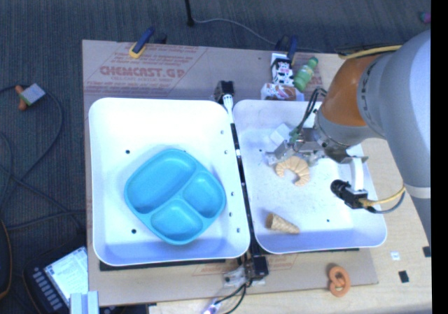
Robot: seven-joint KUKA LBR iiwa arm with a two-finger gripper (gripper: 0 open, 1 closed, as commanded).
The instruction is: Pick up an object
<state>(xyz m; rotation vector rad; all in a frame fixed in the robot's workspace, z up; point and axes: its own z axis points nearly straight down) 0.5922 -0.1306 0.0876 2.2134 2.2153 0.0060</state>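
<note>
Arm: grey arm (406, 103) with orange band enters from the right side and bends down into the right bin (364, 225).
Gripper: the gripper (294, 146) is low inside the right bin, in its upper middle part, just above the croissant. It looks very near to this object or touching it; which of the two I cannot tell.
Pincer state: the grey metal parts overlap each other, so I cannot tell if the pincer is spread or pressed together. No object is seen between them.
Croissant: a tan croissant-shaped toy (294, 170) lies flat on the floor of the right bin, near the middle, directly under the gripper.
Cone: a small waffle cone (281, 222) lies on its side in the lower left part of the same bin, well apart from the croissant, pointed end toward the right.
Left bin: the left bin (112, 124) holds a blue divided plate (175, 194) with three compartments, placed at a slant in the middle.
Cable: a black and yellow cable (360, 197) hangs from the arm over the right part of the right bin.
Bench: a brown board (150, 68) with red printed letters lies under both bins. A small orange ring-like thing (339, 278) rests on the bench in front of the right bin. Some small packages (283, 78) stand behind the right bin.
</note>
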